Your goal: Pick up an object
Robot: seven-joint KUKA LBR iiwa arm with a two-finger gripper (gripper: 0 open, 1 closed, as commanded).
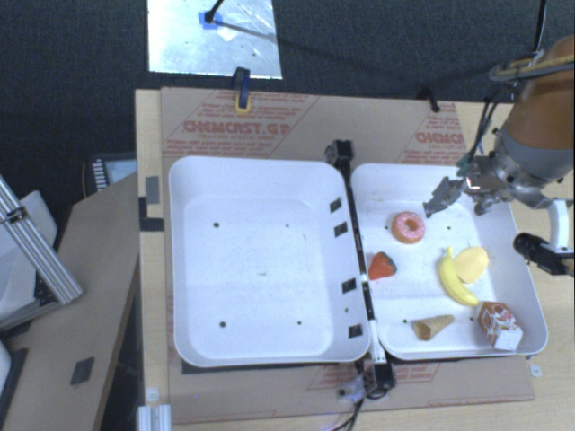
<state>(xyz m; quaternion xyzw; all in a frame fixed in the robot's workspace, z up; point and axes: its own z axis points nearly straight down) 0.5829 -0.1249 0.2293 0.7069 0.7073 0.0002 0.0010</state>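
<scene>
Several toy foods lie in the right bin [382, 191]: a pink donut [409, 227], a red strawberry [383, 266], a yellow banana [455, 282] with a lemon [473, 262] against it, a tan cone [433, 327] and a red-and-white box [499, 323]. My gripper [464, 201] hangs over the back of this bin, up and to the right of the donut. Its fingers are spread open with nothing between them; the left fingertip [437, 201] points toward the donut.
The left bin [180, 241] sits beside the right one, joined by a black clip strip [352, 241]. Both rest on a cardboard sheet [269, 124]. A shiny metal plate [214, 25] lies behind the bench.
</scene>
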